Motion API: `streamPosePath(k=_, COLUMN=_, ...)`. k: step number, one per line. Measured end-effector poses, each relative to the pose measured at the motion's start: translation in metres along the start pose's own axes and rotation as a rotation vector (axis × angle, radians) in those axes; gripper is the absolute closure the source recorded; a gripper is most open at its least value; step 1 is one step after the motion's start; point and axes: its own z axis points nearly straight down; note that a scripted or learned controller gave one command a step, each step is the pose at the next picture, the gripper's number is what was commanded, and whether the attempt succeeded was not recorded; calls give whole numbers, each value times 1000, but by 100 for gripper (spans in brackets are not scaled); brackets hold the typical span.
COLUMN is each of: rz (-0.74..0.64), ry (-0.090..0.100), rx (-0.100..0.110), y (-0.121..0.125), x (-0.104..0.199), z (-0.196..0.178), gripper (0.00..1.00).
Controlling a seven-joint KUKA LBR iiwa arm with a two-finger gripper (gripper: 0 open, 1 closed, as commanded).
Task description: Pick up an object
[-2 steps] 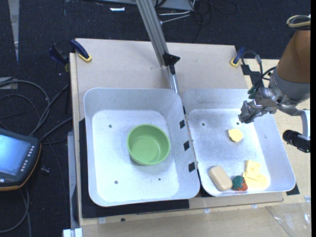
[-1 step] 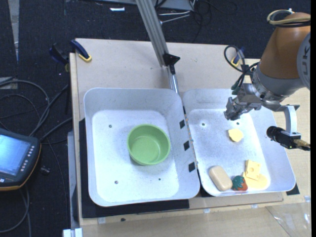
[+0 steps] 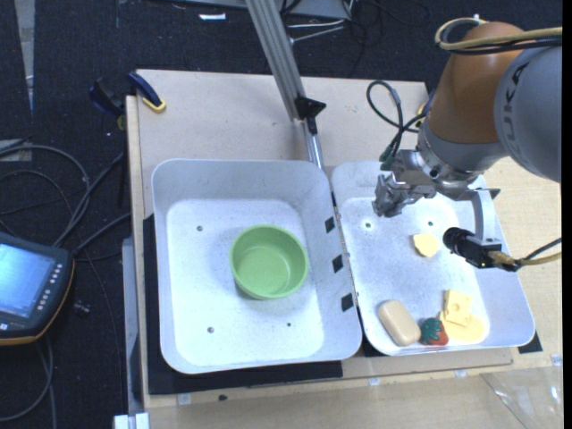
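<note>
Right bin (image 3: 514, 324), near edge: tan oblong block (image 3: 399, 321), long axis running near-right to far-left; red-green piece (image 3: 433, 331); yellow holed slice (image 3: 463, 315). Farther in, a small yellow chunk (image 3: 427, 244). Gripper (image 3: 391, 199) hangs at the far-left part of this bin; the chunk lies just right and nearer. Jaw spread: cannot tell. Left bin (image 3: 179, 239) holds a green bowl (image 3: 269, 262).

A pale wooden bench (image 3: 223, 119) is set on dark carpeted floor (image 3: 63, 79), where black cables (image 3: 54, 164) and a lit handheld screen (image 3: 27, 286) are seen.
</note>
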Motion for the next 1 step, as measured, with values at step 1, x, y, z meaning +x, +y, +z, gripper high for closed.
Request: streamPosePath(k=1, rz=-1, ry=0, rx=-2, y=2, x=55, z=-9, gripper=100)
